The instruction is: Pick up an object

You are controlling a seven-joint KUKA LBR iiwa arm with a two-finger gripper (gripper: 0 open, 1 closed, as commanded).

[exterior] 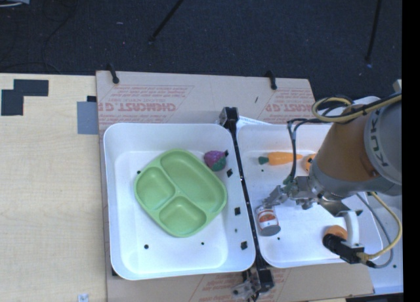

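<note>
"Can (267,220): how many, where?"
"One, in the right bin (308,256) near the divider, just beside the gripper (279,195), whose grip cannot be told. Also one carrot (282,159); left bin (131,245): one green plate (180,192), one purple item (213,158)."

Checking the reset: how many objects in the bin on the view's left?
2: a green divided plate in the middle, and a small purple toy beside its far-right rim, near the divider. Small dark specks are too small to tell; the plate may hide more.
</note>
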